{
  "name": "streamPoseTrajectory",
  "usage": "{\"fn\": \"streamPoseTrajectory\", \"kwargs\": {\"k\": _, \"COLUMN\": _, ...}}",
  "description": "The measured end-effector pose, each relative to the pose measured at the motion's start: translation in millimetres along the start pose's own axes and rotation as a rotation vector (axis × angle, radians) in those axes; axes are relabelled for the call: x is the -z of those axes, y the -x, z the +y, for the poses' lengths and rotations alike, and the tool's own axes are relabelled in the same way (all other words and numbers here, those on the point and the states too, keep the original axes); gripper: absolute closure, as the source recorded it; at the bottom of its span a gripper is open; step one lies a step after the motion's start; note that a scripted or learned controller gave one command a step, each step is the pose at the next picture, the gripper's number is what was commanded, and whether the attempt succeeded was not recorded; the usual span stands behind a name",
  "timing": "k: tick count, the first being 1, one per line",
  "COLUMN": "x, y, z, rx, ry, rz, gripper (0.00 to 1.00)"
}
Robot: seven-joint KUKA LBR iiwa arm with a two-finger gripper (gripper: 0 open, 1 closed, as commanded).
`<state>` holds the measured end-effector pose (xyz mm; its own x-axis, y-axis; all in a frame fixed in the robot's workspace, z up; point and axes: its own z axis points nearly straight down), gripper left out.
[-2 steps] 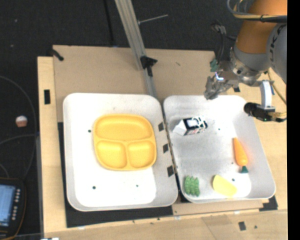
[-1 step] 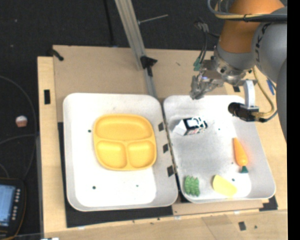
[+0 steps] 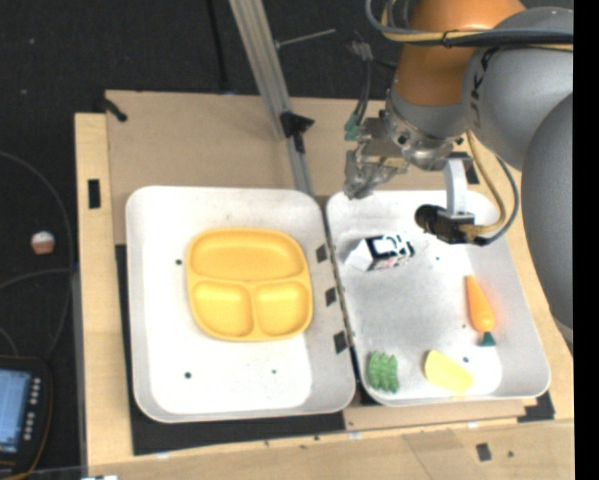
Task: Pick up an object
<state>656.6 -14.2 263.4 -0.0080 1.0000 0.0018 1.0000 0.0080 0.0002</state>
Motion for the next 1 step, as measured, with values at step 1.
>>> {"fn": "streamPoseTrajectory", "kwargs": {"k": 1, "x": 3.8, "y": -57.5, "z": 1.4, "rx": 0.000, "ry": 0.001, "rz": 0.000, "gripper": 1.00}}
